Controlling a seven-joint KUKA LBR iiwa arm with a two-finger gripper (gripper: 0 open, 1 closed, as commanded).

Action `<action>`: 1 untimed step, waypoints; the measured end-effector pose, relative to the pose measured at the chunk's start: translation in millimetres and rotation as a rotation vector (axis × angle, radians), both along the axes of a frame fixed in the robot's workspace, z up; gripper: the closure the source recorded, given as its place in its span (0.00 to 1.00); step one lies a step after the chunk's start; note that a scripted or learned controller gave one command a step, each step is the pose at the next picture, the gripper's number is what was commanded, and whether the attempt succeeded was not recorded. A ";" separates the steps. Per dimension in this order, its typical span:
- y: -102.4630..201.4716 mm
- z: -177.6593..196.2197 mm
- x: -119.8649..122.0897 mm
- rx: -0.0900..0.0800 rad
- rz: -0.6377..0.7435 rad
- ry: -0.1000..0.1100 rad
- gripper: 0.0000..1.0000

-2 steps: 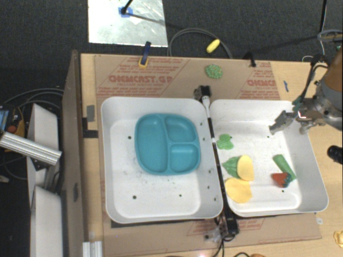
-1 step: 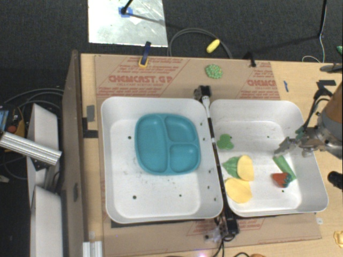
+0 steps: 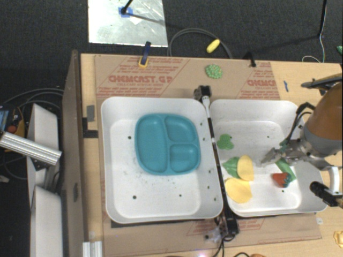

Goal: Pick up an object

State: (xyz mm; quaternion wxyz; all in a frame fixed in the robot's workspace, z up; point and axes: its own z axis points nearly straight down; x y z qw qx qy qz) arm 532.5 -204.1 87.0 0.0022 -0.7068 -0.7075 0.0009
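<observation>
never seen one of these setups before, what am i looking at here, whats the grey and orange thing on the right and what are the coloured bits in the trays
You are looking down at a slant from one fixed camera above a workbench. The grey and orange thing is a robot arm reaching in from the right; a program steers it to pick things up. Its pincer is low inside the right bin, but I cannot tell whether it is open or grips anything.

Two shallow white bins sit side by side. The left bin holds a teal divided plate. The right bin holds small toy-like pieces: a green piece, two yellow pieces, and a red piece near the pincer.
</observation>
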 end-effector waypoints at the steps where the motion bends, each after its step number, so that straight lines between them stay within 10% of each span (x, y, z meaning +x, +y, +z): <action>1: -2.5 -3.3 -33.5 -0.001 -0.001 -0.002 0.00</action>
